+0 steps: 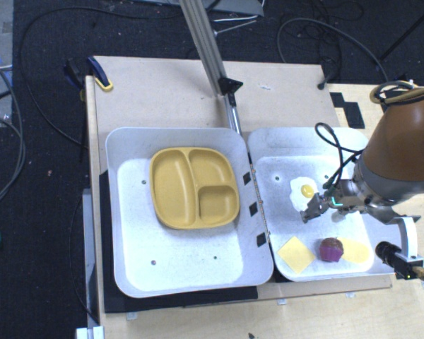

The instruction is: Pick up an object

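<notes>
four items lay in the right bin (pixel 268 154) — the gripper (pixel 315 207) hovered beside the fried egg (pixel 302 190), claw state unclear; closing off-centre could miss it.

End effector (pixel 315 210) just beside fried egg (pixel 302 191) in right bin (pixel 268 147); yellow tray (pixel 194 187) in left bin (pixel 120 154).

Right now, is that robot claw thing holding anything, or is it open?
Gripper: cannot be told. It hangs in the right bin beside the fried egg; whether it grips anything is unclear.
</notes>
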Robot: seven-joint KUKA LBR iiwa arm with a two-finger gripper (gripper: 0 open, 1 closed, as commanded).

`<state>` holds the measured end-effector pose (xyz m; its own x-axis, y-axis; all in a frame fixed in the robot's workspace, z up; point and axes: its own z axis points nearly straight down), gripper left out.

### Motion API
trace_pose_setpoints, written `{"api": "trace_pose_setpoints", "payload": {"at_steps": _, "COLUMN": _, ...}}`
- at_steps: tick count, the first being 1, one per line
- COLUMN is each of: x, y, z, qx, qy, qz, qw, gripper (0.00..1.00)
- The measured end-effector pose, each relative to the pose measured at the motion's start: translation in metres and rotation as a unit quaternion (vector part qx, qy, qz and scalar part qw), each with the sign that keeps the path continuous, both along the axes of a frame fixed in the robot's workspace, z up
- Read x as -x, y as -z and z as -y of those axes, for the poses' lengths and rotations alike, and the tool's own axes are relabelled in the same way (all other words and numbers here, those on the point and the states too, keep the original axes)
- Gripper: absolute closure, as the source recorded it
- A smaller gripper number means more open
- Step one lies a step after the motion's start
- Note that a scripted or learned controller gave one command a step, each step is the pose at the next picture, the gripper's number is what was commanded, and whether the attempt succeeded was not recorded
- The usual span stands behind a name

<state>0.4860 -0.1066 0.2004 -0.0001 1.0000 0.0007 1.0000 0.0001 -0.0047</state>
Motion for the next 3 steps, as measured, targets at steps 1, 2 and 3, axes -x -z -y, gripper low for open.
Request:
{"api": "trace_pose_setpoints", "payload": {"at_steps": 1, "x": -0.001, "y": -0.001, "z": 0.000, "qx": 0.0002, "qy": 0.000, "qz": 0.002, "qw": 1.0000, "gripper": 0.00}}
{"api": "trace_pose_setpoints", "payload": {"at_steps": 2, "x": -0.002, "y": 0.061, "z": 0.000, "qx": 0.0000, "qy": 0.001, "qz": 0.001, "qw": 1.0000, "gripper": 0.00}}
{"api": "trace_pose_setpoints", "payload": {"at_steps": 3, "x": -0.002, "y": 0.109, "z": 0.000, "qx": 0.0007, "qy": 0.001, "qz": 0.003, "qw": 1.0000, "gripper": 0.00}}
